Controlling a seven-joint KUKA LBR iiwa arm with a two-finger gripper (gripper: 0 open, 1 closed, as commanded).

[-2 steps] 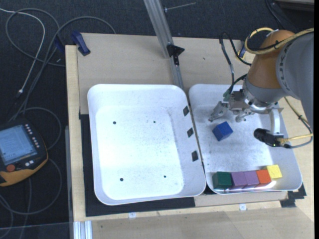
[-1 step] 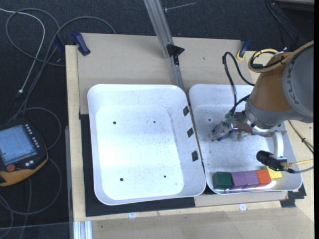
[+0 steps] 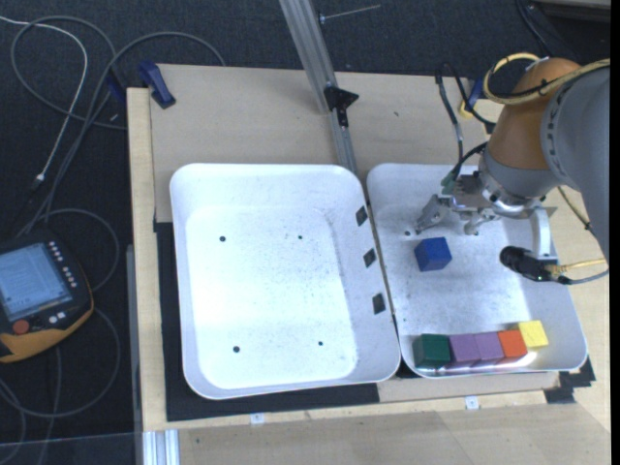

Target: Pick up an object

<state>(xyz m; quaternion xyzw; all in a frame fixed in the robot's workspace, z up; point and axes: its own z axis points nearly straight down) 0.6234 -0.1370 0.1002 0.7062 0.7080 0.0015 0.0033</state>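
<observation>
Now the right shallow white bin (image 3: 484, 289) holds a small blue cube (image 3: 433, 253) near its middle and a row of green, purple, orange and yellow blocks (image 3: 480, 345) along its near edge. Just above the cube, the two-finger gripper (image 3: 449, 223) hovers, fingers spread, pinching nothing. Beside it lies the left white bin (image 3: 194, 192).

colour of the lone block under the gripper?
Blue block, clearest in the camera view, lying just below the gripper.

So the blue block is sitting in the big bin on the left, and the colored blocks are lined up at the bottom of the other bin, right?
Not quite. The camera view shows the blue block in the right bin, just below the tool, not in the left bin. The rest is right: the row of colored blocks sits along the right bin's bottom edge.
</observation>
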